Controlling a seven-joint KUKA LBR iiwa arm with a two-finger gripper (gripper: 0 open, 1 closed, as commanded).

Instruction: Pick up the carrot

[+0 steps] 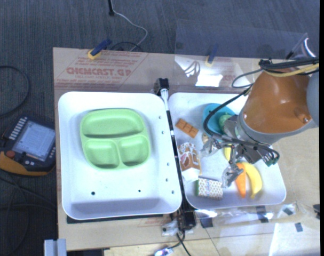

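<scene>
arm: mine, reaching in over right bin [276, 192], wrist down
pincer [234, 170]: at carrot [240, 183]; grip state — can't tell

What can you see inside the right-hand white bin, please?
The right bin holds a carrot beside a banana, a patterned block, an orange piece, a snack packet and a blue object. The arm covers the bin's far right part.
</scene>
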